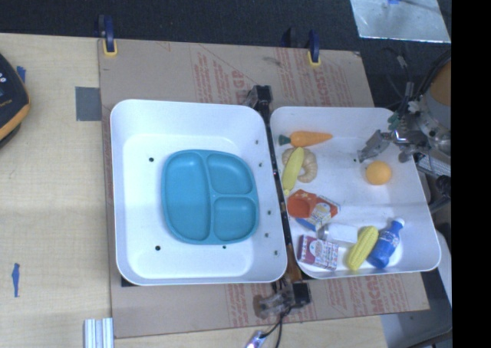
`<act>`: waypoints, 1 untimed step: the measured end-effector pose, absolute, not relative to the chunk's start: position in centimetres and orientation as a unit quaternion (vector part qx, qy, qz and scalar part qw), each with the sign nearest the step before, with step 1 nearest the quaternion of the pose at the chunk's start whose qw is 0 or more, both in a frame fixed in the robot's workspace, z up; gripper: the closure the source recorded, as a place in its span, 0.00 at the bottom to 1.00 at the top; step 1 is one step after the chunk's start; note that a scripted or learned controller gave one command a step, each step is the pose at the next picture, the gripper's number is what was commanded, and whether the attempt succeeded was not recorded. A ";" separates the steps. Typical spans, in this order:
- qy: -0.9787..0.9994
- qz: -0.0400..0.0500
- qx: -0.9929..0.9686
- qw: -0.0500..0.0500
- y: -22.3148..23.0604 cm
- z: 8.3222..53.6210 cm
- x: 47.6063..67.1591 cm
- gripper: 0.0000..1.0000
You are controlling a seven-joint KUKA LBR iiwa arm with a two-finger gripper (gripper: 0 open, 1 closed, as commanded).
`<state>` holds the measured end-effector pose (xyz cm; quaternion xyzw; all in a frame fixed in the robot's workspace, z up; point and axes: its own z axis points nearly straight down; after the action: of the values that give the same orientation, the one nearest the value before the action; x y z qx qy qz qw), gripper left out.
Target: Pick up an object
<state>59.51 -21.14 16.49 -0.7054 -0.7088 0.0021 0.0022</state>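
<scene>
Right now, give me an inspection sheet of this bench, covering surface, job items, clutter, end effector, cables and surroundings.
Surface: cardboard sheet on a wooden bench, held by clamps at its far edge; two white bins side by side.
Job items: right bin holds a carrot, banana, orange ball, red packet, corn cob, blue bottle and a small printed packet.
Clutter: left bin holds a blue divided plate.
End effector: end effector over the right bin's far right part, near the orange ball, nothing between its fingers.
Cables: wires at the near edge between the bins.
Surroundings: dark floor, grey tape patch.
</scene>
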 end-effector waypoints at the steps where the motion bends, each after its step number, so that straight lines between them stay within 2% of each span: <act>1: -0.709 0.002 -0.706 0.003 -21.1 16.2 59.2 0.00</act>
<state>59.21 -21.14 16.20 -0.7055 -0.7087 0.0023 0.0027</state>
